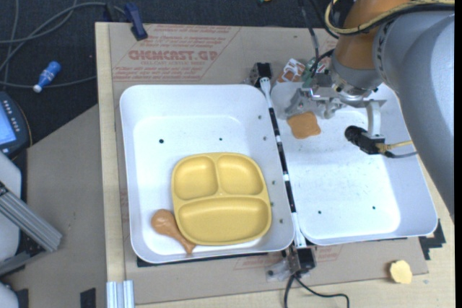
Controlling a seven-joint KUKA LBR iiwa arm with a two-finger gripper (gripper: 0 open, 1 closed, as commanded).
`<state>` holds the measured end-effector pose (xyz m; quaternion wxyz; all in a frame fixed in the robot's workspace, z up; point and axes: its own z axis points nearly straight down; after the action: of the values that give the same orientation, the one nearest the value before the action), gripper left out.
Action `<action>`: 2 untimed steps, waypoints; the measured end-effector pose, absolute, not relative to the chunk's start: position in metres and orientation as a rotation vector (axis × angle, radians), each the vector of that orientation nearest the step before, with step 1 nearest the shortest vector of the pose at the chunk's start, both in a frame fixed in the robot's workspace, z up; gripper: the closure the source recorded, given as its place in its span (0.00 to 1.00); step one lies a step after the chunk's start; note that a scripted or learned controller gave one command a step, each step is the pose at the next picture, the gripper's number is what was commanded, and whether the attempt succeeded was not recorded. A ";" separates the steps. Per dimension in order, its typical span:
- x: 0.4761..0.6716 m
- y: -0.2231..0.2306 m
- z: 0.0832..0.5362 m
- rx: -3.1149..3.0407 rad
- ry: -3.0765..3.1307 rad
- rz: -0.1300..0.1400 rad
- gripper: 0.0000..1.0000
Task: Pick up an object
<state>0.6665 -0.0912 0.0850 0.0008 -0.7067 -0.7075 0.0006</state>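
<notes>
Target looks like the small tan piece (304, 125), lying flat in the right bin (361, 205), in its far corner close to the divider. It is sitting just below and slightly left of the hand (323, 99), which is hovering right over it, near but no contact visible. Its long axis is running roughly left to right across the hand. Can't tell whether the hand is apart or together; the wrist is blocking that. Nothing is showing between its tips, so nothing is being held. Further left of the hand, the yellow divided plate (219, 197) and a drumstick toy (170, 226) are sitting in the left bin (144, 119). A short straight drop is looking sufficient.
</notes>
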 end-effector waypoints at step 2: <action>0.655 -0.099 0.085 -2.220 -2.221 0.002 0.00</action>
<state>0.6552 -0.0993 0.0849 0.0007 -0.7071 -0.7071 0.0008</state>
